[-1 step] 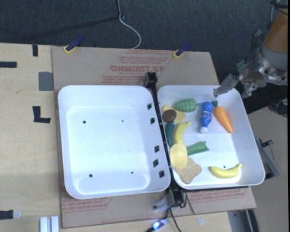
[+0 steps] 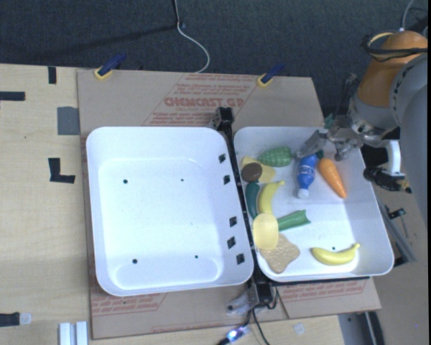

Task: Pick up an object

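The right bin holds several toy foods. A blue bottle and an orange carrot lie side by side near its far edge. My gripper hangs just above and behind those two, at the bin's far rim, open with nothing between its fingers. A bumpy green vegetable and a brown round piece lie to the left of the bottle. Further forward are a yellow banana, a green stick, a yellow round piece, a tan cracker and a second banana.
The left bin sits against the right one on a cardboard sheet. The grey arm with its orange band comes in from the right, over the right bin's far right corner. A cable hangs behind the bench.
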Action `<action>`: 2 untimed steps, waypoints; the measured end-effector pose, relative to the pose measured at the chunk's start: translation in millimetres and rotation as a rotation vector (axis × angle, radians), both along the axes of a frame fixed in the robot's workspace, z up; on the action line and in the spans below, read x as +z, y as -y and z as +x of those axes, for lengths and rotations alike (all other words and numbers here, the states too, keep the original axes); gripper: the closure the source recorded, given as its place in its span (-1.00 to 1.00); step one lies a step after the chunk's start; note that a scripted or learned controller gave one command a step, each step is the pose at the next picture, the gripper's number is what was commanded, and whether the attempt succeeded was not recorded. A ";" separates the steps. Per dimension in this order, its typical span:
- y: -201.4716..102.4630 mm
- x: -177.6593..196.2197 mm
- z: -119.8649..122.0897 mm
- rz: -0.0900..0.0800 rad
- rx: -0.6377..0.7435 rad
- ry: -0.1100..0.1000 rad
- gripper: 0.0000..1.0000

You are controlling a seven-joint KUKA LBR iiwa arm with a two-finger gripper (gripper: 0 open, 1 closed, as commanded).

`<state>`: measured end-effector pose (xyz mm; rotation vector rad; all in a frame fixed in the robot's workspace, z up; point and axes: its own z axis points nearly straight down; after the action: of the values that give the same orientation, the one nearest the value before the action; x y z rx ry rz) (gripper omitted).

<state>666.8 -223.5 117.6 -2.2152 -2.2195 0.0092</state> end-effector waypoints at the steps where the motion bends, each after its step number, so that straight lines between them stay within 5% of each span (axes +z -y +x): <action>1: -0.6 19.7 1.8 -0.003 0.002 0.007 1.00; 2: 1.3 -3.2 6.0 -0.008 0.001 0.028 1.00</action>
<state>672.8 -224.8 114.4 -2.2326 -2.2386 -0.0133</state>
